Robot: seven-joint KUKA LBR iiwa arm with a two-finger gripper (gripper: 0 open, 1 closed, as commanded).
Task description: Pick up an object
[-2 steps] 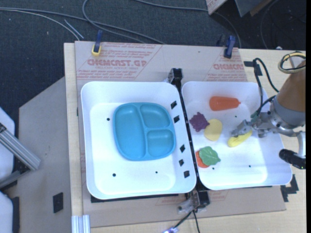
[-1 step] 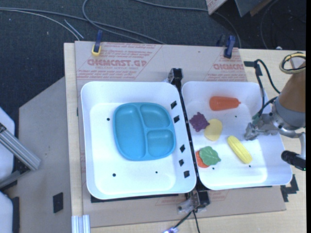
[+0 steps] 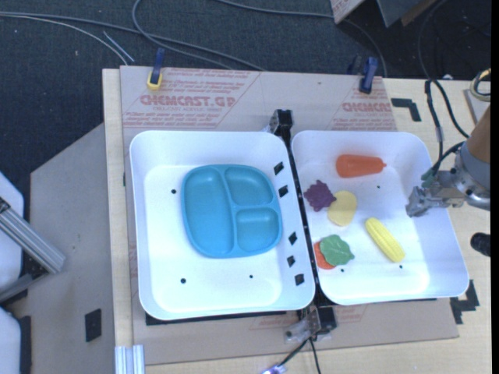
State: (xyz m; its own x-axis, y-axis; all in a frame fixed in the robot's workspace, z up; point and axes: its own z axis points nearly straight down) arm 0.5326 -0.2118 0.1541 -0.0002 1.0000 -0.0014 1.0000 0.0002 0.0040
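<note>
The right bin holds an orange carrot, a purple grape bunch, a pale yellow piece, a yellow corn cob and a green leafy piece on an orange-red one. My gripper hangs over the right side of that bin, to the right of the corn and below-right of the carrot. Nothing shows between its fingertips. A blue divided plate lies in the left bin.
Black clips run along the divider between the two bins. Clamps hold the cardboard sheet at the back edge. Cables trail near the arm on the right. Free floor lies in the right bin's lower right.
</note>
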